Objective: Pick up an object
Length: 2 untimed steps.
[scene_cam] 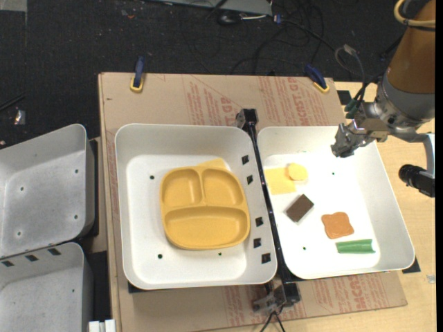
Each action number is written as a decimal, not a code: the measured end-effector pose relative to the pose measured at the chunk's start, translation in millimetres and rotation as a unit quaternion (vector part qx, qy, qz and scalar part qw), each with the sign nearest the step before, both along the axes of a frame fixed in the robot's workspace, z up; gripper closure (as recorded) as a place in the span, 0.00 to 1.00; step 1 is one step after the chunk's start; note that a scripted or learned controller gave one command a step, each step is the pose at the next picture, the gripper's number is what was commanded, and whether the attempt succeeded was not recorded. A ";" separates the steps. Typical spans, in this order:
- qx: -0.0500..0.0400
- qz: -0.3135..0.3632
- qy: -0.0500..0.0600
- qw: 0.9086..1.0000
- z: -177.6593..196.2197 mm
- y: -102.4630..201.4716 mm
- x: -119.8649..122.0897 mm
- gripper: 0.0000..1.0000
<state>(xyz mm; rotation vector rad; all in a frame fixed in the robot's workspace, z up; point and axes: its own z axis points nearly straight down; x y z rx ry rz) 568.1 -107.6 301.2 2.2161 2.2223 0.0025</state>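
Nearest the camera, a green stick (355, 246) lies at the front of the right bin (387, 185), with an orange toast-shaped piece (337, 225) just behind it. Farther back sit a brown block (300, 207), a yellow square (278, 181) and a pale yellow disc (297, 172) touching that square. Left bin (138, 178) holds a yellow divided tray (205, 208). At the right bin's far corner hangs the tool (344, 146), well apart from the pieces; I cannot tell its opening.
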 end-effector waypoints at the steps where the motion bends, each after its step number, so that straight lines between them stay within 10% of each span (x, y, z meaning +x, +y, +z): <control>1: 0.001 0.002 0.003 1.000 -17.8 50.8 -22.5 1.00; 2: 0.001 0.003 0.003 1.000 -26.1 111.4 -35.1 1.00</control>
